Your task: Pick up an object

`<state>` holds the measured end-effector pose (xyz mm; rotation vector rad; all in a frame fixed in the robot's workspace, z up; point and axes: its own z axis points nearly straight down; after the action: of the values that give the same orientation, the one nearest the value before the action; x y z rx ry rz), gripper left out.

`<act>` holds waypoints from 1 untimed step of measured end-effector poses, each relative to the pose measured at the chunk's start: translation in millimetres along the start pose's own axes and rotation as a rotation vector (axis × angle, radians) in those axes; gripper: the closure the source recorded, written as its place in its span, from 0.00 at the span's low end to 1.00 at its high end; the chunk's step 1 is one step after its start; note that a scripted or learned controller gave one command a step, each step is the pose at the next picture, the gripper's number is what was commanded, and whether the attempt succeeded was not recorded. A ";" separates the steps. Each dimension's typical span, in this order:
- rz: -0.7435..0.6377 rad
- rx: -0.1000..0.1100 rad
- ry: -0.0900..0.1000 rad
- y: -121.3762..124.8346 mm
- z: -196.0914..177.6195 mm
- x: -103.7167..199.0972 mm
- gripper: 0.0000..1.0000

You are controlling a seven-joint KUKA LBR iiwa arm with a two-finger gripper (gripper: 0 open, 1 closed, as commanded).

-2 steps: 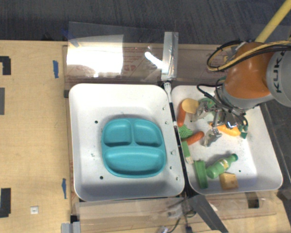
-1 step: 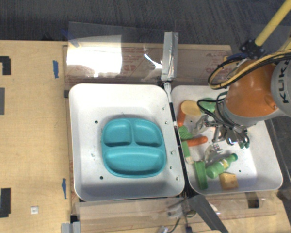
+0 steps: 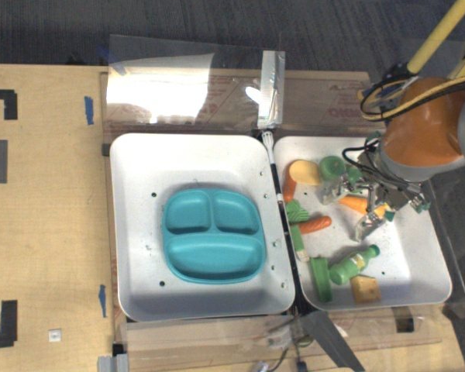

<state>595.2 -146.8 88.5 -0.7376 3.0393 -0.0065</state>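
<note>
Near edge of the right bin (image 3: 438, 281): tan block (image 3: 365, 287), green bottle (image 3: 352, 265) lying on its side, green stick (image 3: 321, 277) beside it; mid bin: red-orange chilli (image 3: 317, 225) by the divider, green bit (image 3: 297, 211) just above it; far end: yellow-orange piece (image 3: 303, 172) and a green round piece (image 3: 332, 166). Left bin (image 3: 132, 161) carries a teal tray (image 3: 214, 233), three compartments, nothing in them that I can see.

Gripper (image 3: 370, 208) sits low over the right bin's middle, arm (image 3: 426, 130) coming in from the right; an orange carrot-like piece (image 3: 356, 203) lies right at the fingertips, touching or nearly so; can't tell whether the fingers are spread or closed, metal and glare blur together, so no claim of a hold.

Likely target, my read: the carrot; it lies just left of the tips, slightly toward the far side; bottle is nearer the camera, clear of the tool.

Risks: carrot is thin and tapered, so an off-centre close would squirt it sideways; clutter is tight at the far end, fingers could nudge the green round piece or pinch two things; descending too low would scrape the bin floor.
</note>
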 end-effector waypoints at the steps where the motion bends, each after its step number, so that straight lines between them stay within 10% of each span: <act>1: 0.004 0.002 -0.010 -0.3 -11.0 -3.9 1.00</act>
<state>598.7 -145.3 99.6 -0.7298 3.0307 -0.0057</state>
